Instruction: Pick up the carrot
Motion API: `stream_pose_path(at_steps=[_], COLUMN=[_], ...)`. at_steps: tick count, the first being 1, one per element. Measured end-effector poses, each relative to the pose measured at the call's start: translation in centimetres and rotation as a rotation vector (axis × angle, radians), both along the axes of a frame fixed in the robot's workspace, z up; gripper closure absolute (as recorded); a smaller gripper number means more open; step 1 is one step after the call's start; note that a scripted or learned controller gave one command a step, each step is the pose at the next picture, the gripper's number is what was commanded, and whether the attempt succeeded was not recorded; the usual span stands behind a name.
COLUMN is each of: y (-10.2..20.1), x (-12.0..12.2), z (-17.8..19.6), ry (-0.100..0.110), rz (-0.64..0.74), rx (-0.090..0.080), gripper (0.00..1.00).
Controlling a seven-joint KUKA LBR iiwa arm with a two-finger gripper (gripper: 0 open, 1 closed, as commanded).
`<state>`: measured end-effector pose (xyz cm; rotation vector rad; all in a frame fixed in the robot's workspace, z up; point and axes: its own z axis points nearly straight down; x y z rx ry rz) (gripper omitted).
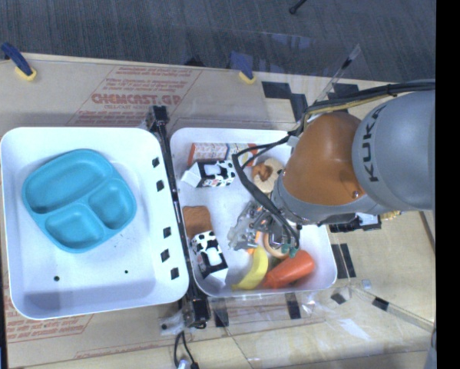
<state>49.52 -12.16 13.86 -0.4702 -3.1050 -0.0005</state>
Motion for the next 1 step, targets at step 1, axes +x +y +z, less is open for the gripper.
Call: stream_pose_path(at_steps=[1], y=[0.09], x=[0.2], z=[1.04], ry=[-0.003], rz=[0.007], rx=[0.0], gripper=[1.0])
